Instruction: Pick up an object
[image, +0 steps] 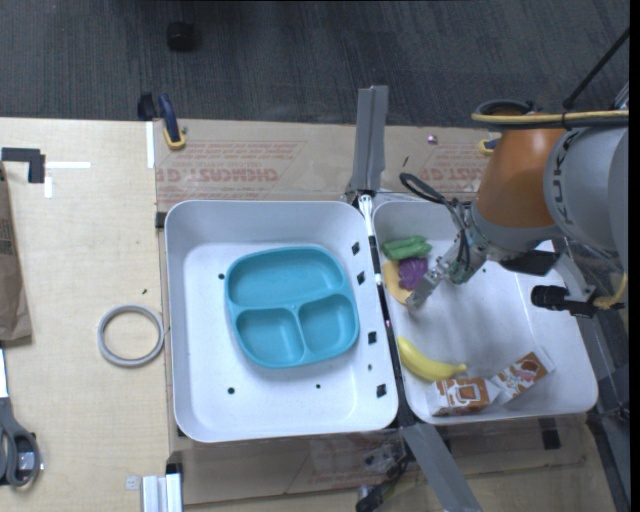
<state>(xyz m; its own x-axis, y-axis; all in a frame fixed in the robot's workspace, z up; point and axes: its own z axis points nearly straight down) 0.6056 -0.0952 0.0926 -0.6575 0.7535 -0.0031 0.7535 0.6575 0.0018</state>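
My gripper (422, 290) hangs low over the left part of the right bin (520, 320), just right of a purple toy (411, 270). A green toy (405, 247) lies behind the purple one, and a yellow piece (393, 284) shows under them by the bin's left wall. A banana (428, 362) lies at the front of this bin. An orange and white snack packet (488, 386) rests beside it on the front wall. I see nothing held by the gripper.
The left bin (200, 330) holds a blue three-compartment plate (292, 306). A grey ring (130, 334) lies on the bench to the left, with scissors (15, 450) near the front left corner. The arm's orange band (515, 185) hangs over the right bin's back.
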